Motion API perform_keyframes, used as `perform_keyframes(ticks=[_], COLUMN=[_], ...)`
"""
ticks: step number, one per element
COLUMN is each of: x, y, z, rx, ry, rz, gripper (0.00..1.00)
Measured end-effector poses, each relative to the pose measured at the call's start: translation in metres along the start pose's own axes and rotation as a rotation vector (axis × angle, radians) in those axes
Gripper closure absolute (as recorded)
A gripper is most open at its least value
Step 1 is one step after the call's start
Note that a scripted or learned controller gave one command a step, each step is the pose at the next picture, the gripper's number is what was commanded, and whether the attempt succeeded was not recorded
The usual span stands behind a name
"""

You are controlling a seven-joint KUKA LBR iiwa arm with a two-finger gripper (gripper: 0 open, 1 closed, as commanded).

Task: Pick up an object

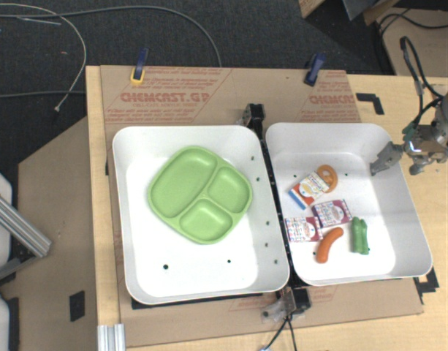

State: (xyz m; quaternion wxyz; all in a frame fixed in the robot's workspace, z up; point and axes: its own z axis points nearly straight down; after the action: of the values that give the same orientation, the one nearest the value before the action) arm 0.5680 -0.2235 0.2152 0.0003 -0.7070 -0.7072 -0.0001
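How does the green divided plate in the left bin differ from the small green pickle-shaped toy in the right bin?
The green divided plate is pale green; the small green pickle-shaped toy is darker. The plate is broad, flat and split into three compartments; the toy is narrow and solid. The plate lies alone in the left white bin; the toy lies among other small items in the right white bin. Both are green and rest on a bin floor.

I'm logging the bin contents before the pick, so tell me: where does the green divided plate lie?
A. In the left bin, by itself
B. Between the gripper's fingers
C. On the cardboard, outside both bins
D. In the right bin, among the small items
A: the green divided plate lies flat in the left bin, while the small items, such as the green pickle, lie in the right bin.
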Motion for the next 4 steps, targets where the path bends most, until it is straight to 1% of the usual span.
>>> perform_keyframes(ticks=[1,2,3,4], x=[0.003,0.010,0.011,0.010], y=[0.008,0.008,0.008,0.009], z=[0.056,0.100,0.132,0.119], rx=[0.001,0.005,0.005,0.000], ry=[0.001,0.002,0.002,0.001], rz=[-0.001,-0.001,-0.001,0.000], gripper=[0.00,0.00,0.00,1.00])
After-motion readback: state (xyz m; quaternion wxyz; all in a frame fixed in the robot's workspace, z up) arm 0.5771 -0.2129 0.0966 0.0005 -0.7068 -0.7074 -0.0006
